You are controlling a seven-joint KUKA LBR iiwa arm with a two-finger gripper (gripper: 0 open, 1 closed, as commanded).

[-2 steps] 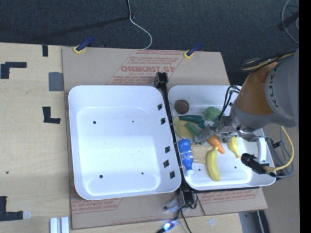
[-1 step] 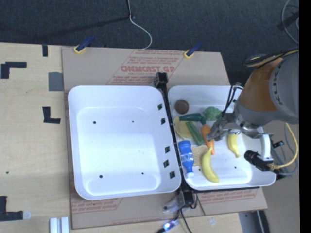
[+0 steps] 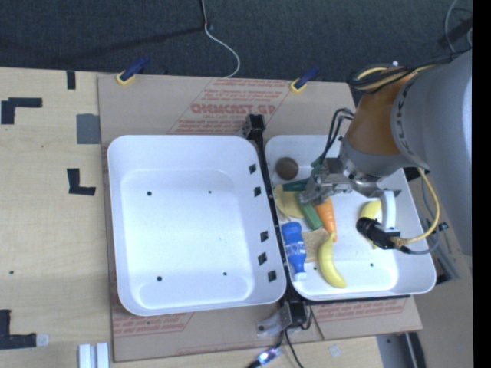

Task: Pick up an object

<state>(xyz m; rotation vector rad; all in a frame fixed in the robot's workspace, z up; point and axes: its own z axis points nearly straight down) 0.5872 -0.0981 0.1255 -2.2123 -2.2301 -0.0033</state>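
My gripper (image 3: 315, 192) hangs low inside the right bin (image 3: 406, 278), over a cluster of toy food near the bin's left side. Just under its tip lie a green piece (image 3: 310, 216) and an orange carrot (image 3: 328, 216). A pale yellow piece (image 3: 288, 203) sits to their left. A brown ball (image 3: 287, 167) rests in the far left corner. A blue bottle (image 3: 294, 244) lies along the left wall, and a yellow banana (image 3: 329, 263) lies near the front. The arm's body hides the bin's far right part.
The left bin (image 3: 184, 221) stands beside the right one, parted by a black hinge strip (image 3: 265, 205). A yellow and black cable plug (image 3: 374, 225) hangs from the arm over the right bin. Both bins rest on a cardboard sheet (image 3: 222, 106).
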